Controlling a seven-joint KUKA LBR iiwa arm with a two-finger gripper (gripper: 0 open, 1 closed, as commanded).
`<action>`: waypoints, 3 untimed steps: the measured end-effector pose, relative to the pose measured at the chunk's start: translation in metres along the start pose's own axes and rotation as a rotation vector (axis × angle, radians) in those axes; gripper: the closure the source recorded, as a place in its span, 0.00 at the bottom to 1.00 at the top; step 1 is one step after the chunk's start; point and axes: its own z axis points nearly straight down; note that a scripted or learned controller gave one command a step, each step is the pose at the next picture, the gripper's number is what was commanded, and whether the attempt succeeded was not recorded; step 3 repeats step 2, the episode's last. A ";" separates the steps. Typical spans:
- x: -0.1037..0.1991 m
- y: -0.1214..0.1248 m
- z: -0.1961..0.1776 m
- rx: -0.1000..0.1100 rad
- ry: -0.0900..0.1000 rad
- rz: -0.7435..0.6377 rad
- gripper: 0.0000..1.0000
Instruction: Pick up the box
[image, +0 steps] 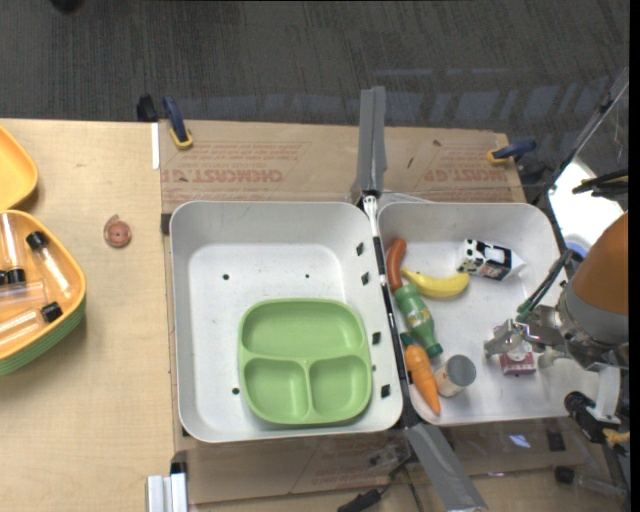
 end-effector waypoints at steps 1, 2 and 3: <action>-0.001 0.000 -0.008 0.002 0.000 0.003 1.00; 0.049 0.000 -0.137 -0.002 -0.002 0.003 1.00; 0.049 0.000 -0.137 -0.002 -0.002 0.003 1.00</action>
